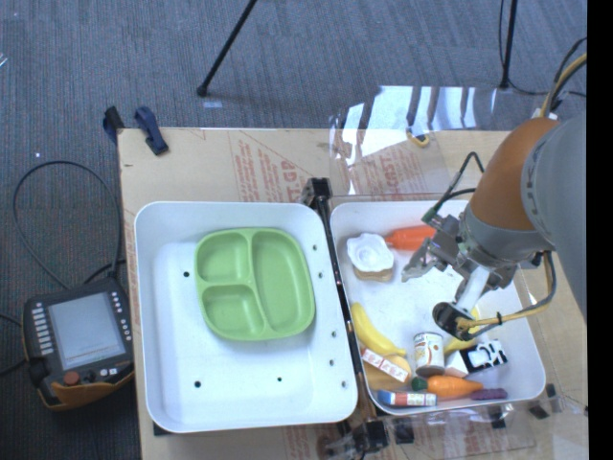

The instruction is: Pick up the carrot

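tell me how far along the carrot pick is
Done: the arm has reached over the right bin, and the gripper sits right beside the carrot near the bin's back wall. In hand: nothing visibly; the carrot lies on the bin floor, not between the fingers. Left: closing on the carrot and lifting it. A second orange carrot-like item lies untouched at the front of the bin.

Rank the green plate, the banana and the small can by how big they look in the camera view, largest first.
1. green plate, by far the largest.
2. banana, long and thin.
3. small can, the smallest.
All lie at similar depth, so the order looks safe.
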